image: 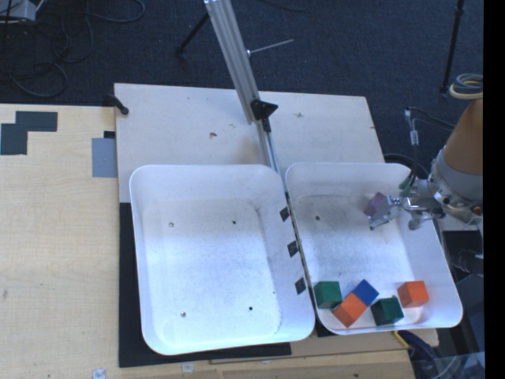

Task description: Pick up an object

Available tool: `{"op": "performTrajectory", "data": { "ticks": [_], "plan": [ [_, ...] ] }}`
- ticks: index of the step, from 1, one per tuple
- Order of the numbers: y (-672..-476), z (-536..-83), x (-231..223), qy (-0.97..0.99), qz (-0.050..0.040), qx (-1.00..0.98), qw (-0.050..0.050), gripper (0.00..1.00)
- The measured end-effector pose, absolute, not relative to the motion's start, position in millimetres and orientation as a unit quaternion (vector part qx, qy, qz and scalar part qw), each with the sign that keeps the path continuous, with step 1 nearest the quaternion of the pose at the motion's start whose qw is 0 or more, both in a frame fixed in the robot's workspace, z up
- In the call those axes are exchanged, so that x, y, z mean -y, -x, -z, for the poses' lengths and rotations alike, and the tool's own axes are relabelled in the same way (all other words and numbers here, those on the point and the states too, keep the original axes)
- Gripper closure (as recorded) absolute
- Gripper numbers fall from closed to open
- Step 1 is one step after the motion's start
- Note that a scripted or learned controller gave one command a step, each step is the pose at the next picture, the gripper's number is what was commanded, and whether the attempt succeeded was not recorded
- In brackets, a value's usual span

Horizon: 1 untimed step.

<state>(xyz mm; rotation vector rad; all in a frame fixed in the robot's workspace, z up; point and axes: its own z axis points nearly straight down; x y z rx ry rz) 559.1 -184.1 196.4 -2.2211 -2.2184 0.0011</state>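
Purple block (375, 204) sat in right bin (331, 181), upper right, touching gripper (383, 213) tips at their ten o'clock. Fingers apparently closed on it; grip uncertain. Other blocks (367, 300) clustered six o'clock.

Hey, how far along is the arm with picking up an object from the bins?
Done: the gripper has reached into the right bin, beside the purple block. In hand: whether that block is gripped can't be told. Left: a clear lift; the green, blue, orange and red-orange blocks lie along the bin's near edge.
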Motion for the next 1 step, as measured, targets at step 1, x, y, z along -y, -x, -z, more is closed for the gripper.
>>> {"op": "performTrajectory", "data": {
  "ticks": [1],
  "plan": [
    [-659.1, -137.2, 208.6, 0.706, 0.0004, 0.709, -0.001, 0.00]
  ]
}}
